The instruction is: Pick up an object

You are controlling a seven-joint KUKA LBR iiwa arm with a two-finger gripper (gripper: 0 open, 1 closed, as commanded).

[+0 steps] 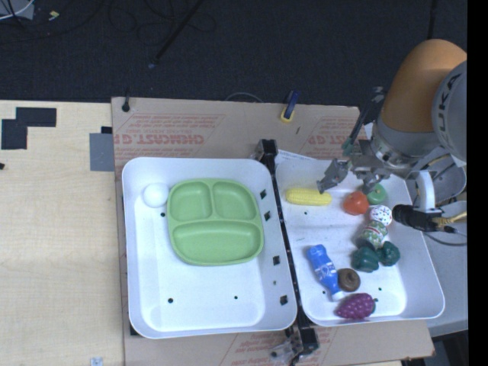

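Yellow corn (308,197) just below gripper (352,178)

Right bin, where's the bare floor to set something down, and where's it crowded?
In the right bin, bare floor lies between the yellow corn and the blue bottle. The right side is crowded: orange ball, dark green toys, brown donut, purple grapes.

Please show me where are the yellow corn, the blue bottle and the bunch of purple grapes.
yellow corn (308,197), camera view, middle of the cob.
blue bottle (323,268), camera view, middle of its body.
bunch of purple grapes (355,306), camera view, centre of the cluster.
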